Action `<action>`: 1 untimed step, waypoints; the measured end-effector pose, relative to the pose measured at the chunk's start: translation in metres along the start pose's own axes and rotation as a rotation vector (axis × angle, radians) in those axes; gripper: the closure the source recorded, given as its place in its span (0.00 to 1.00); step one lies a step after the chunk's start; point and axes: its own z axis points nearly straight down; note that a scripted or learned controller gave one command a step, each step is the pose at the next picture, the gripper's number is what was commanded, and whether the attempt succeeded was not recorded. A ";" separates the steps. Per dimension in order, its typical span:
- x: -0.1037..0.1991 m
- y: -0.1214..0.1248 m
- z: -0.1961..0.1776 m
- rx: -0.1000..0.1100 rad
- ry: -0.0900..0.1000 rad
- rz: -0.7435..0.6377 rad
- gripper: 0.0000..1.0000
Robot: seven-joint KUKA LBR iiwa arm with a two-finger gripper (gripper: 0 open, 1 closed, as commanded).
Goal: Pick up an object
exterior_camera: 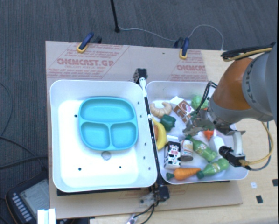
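Reaching in from the right of the frame, the arm [244, 90] sets its gripper [195, 125] low in the right bin [154, 93], among the toy foods at centre-right; whether it is clenched or released cannot be told. A carrot [186, 173], bottle [213, 168], banana [161, 135] and croissant [161, 108] lie around it. The left bin [55, 125] holds a blue tray [108, 123].

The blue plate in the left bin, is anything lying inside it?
No. The blue plate shows three bare compartments. A small grey object lies beside its near edge on the left bin floor. Whatever lies beneath the plate is covered.
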 end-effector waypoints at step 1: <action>0.000 0.000 0.000 0.000 0.000 0.000 0.00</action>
